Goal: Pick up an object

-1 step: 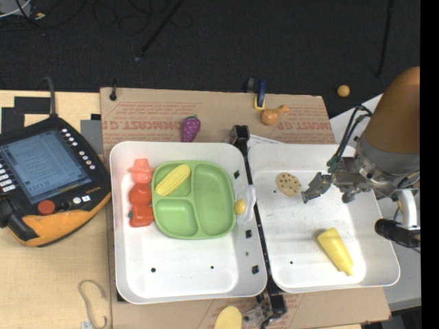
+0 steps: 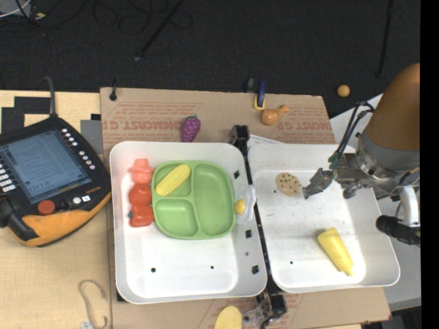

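Observation:
In the right bin (image 2: 384, 269) a brown speckled cookie (image 2: 288, 183) lies at the upper left, and a yellow cone-shaped piece (image 2: 336, 249) lies toward the front. My gripper (image 2: 334, 186) hangs over this bin just right of the cookie. Its two dark fingers (image 2: 317, 182) are spread apart, open, with nothing between them. The left bin (image 2: 178, 279) bears a green divided plate (image 2: 206, 211) with a yellow corn cob (image 2: 171, 178) on it. A red and pink toy (image 2: 140, 194) stands left of the plate, and a small yellow piece (image 2: 240, 207) sits at its right rim.
A teach pendant (image 2: 41, 177) lies on the bench at the left. Purple grapes (image 2: 190, 127), an orange pear shape (image 2: 273, 114) and a blue clamp (image 2: 260, 94) sit on the cardboard behind the bins. A yellow lemon (image 2: 228, 317) lies in front.

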### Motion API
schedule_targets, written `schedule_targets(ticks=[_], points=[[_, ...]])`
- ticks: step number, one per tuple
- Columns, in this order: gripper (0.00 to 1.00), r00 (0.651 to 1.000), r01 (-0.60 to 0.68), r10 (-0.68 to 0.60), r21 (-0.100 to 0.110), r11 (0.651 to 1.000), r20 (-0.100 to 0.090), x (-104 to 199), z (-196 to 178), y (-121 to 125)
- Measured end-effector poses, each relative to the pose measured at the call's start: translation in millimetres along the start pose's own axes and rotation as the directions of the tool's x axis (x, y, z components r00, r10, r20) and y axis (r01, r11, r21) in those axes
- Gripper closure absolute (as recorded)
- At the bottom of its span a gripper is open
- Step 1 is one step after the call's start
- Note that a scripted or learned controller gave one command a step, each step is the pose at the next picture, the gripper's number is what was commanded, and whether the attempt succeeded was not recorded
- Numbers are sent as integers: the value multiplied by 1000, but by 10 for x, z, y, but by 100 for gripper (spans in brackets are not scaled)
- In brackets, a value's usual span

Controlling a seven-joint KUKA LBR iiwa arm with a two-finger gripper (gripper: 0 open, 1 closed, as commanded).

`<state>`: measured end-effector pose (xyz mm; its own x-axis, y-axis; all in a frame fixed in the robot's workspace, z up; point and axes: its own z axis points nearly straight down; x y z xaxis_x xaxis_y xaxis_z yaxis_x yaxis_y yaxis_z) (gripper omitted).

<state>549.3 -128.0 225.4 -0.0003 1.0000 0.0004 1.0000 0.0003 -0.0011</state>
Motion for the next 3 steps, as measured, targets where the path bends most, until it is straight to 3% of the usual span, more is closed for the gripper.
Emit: schedule_targets(ticks=[3], points=[[0, 1000, 1, -1, 3, 1000, -1, -64, 1405, 58]])
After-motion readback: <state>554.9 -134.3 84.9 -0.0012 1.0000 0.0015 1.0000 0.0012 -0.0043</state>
